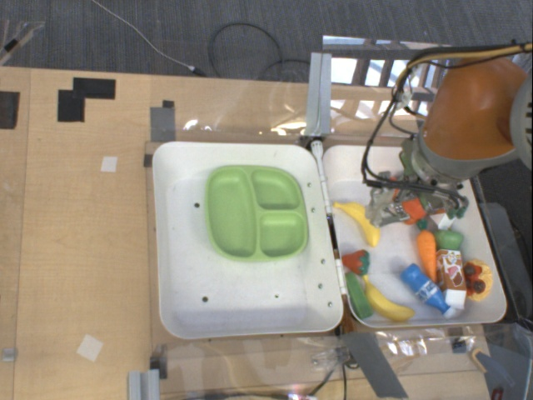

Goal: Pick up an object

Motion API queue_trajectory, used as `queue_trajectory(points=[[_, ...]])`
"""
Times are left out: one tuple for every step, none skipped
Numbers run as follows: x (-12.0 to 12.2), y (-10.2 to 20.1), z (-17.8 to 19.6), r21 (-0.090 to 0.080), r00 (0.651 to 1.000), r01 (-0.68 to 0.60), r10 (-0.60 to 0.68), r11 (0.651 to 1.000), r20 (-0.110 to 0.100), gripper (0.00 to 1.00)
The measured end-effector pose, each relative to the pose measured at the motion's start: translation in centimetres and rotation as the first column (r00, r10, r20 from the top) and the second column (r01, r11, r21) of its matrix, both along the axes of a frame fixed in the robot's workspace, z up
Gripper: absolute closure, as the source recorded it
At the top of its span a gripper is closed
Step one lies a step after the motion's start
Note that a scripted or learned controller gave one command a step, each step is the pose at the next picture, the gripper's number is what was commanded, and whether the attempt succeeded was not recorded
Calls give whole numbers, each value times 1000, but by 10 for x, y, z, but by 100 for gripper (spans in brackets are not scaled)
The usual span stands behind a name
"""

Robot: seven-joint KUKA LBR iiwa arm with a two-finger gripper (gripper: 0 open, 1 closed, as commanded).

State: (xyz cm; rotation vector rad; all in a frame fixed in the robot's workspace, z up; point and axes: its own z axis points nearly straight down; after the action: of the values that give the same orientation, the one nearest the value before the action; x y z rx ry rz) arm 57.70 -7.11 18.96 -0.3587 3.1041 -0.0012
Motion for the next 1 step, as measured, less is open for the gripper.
queue_trajectory(points=[[31, -43, 74, -5, 979, -204, 204, 979, -4, 100]])
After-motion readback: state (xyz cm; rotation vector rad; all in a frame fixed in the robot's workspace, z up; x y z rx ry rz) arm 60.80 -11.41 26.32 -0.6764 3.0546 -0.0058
